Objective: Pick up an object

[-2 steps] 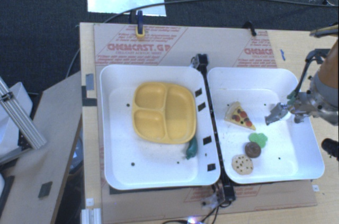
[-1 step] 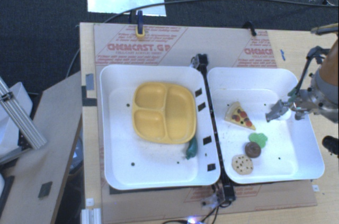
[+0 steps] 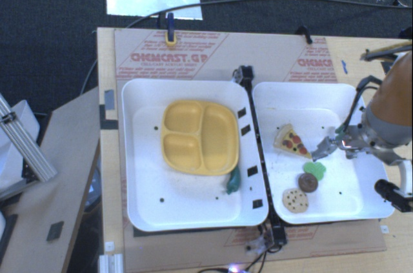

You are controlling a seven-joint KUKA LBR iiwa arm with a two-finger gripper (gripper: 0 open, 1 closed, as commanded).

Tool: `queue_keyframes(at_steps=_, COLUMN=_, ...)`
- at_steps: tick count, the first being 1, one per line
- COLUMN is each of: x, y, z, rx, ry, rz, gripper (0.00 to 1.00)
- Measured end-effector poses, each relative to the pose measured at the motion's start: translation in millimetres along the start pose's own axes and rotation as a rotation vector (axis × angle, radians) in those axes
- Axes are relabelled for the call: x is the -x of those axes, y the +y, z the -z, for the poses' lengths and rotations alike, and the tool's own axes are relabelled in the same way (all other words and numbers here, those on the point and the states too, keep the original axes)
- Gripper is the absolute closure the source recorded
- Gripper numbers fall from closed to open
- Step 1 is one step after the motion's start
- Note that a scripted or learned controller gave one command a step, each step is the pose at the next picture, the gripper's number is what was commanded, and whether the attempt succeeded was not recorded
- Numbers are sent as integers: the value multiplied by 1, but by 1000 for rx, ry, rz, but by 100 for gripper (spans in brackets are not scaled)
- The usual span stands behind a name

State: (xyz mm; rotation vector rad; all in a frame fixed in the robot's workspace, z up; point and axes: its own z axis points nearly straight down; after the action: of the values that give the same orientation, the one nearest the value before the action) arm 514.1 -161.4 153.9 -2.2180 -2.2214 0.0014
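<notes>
In the right bin lie a toy pizza slice, a small green piece, a brown round cookie and a pale chocolate-chip cookie. My gripper reaches in from the right and hangs low over the bin floor, just right of the pizza slice and just above the green piece. I see nothing in its grasp. The grey arm covers the bin's right side.
The left bin holds a yellow divided plate and a dark green object by its right wall. A black-marked divider runs between the bins. Cardboard lies behind them.
</notes>
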Motion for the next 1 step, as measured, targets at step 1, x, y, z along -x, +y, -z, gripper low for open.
queue_keyframes(at_steps=1, x=8, y=2, z=-46, rx=1, ry=-1, rz=0, gripper=0)
